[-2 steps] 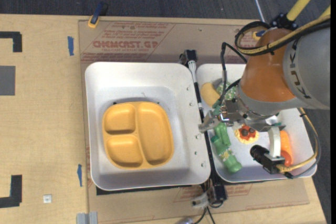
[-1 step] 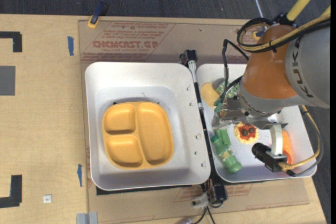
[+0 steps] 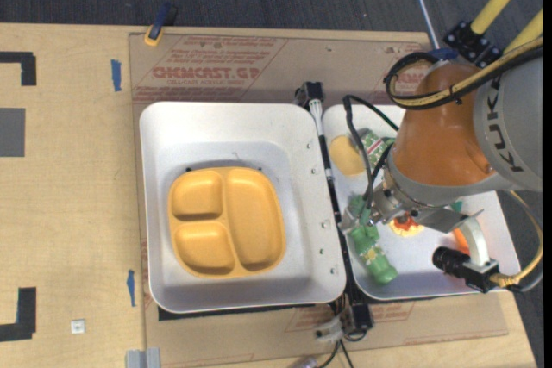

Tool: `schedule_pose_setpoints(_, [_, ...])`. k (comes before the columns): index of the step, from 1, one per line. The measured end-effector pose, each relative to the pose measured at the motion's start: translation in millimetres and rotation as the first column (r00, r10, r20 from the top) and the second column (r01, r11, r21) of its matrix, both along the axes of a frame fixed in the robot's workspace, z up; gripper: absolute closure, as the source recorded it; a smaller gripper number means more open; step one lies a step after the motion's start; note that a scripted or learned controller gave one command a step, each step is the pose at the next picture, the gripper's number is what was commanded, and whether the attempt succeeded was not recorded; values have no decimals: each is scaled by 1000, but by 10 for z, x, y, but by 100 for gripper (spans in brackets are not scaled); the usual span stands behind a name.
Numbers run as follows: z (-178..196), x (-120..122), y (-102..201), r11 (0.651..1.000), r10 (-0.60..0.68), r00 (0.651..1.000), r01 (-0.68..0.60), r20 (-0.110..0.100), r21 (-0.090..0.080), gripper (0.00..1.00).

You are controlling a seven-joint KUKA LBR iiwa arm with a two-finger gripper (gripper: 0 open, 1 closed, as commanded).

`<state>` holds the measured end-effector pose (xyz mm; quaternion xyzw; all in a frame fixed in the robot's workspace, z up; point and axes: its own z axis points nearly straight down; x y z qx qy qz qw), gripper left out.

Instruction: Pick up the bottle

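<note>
While the arm [image 3: 448,134] covers the right bin [image 3: 500,271], claw [image 3: 366,215] state cannot be told.
Green bottle [image 3: 373,254] lies near that bin's left wall, crowded.

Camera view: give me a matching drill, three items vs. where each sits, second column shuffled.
Items:
1. yellow divided tray
2. green bottle
3. blue tape strip

Places:
A. right bin, near its left wall, just below the claw
B. on the bench, left of the cardboard sheet
C. left bin, lying flat

Pairs: 1-C, 2-A, 3-B
</note>
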<state>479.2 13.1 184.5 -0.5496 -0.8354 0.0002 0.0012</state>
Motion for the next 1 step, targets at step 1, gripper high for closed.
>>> schedule_pose_setpoints(1, [-1, 0, 430, 999, -49, 999, 49, 3, -1, 100])
